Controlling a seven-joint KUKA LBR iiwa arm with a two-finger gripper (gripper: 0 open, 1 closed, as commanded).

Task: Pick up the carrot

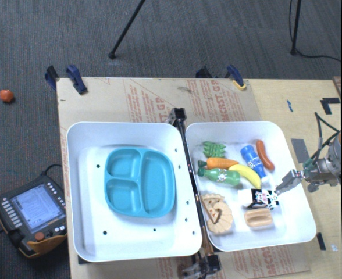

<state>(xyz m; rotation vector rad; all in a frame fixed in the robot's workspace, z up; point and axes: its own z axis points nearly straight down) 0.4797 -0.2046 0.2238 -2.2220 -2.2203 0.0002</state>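
We can make out faint red printing on the brown board (159, 95) under the two bins, running in slanted lines, but the letters are too washed out for us to read any word. We see the lit screen of the handheld controller (30, 209) on the floor at the left, with content too small to tell. We find no lettering we can read on the toy food or on the blue tray (140, 182).

The cardboard-topped bench (159, 97) carries two white bins: the left bin (78, 156) at nine o'clock, the right bin (296, 214) at three o'clock, touching.
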